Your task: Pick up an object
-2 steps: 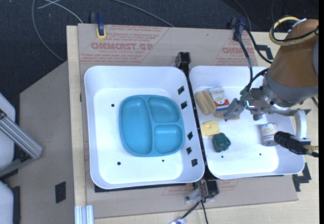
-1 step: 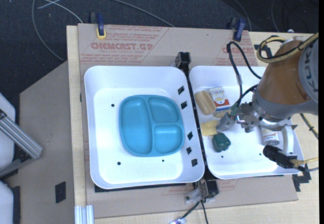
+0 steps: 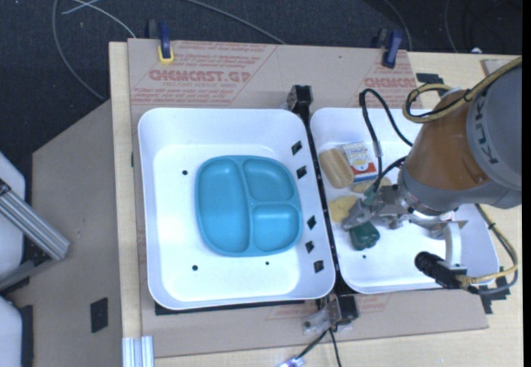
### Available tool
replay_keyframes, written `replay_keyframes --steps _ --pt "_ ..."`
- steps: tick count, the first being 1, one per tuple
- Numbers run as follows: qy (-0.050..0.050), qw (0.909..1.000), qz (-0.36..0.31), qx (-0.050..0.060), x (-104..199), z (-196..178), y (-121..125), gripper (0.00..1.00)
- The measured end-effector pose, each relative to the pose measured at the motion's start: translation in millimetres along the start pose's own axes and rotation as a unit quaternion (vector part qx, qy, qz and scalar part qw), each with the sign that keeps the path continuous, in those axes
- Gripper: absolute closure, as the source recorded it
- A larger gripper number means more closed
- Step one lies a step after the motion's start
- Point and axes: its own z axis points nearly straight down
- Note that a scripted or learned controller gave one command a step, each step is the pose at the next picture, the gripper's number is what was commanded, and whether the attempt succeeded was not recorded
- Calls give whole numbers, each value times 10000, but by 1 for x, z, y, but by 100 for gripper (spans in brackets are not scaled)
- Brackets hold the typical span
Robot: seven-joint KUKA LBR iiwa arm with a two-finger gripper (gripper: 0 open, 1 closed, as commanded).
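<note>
Table (image 3: 207,66): pale board carrying two shallow white bins side by side, with blue clamps at its far edge and red lettering printed across the board behind the bins.
Left bin (image 3: 166,274): holds a blue plate (image 3: 247,204), divided into three compartments, lying flat near the bin's middle.
Right bin (image 3: 390,278): holds a small cluster of objects in its left half, close to the divider between the bins.
Tan block (image 3: 335,166): rounded, lying near the far left part of the right bin.
Small box (image 3: 359,158): white with red and blue print, just beside the tan block on its right.
Yellow item (image 3: 342,207): lies nearer than the tan block, partly under the tool.
Dark green object (image 3: 363,236): sits right at the tip of the tool, touching or just beside it; whether it is gripped I cannot tell.
Arm (image 3: 465,149): grey with an orange band, reaching in from the right and bent down over the right bin.
Tool (image 3: 365,216): low over the cluster, pointing left toward the divider; how its jaws stand I cannot tell, as the metal parts blur together with the objects beneath.
Cables (image 3: 390,120): black and yellow loops run along the arm.
</note>
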Motion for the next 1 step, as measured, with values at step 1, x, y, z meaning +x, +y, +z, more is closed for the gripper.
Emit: replay_keyframes --steps 1 --pt "-3 10000 4 -28 0 -14 1 100"
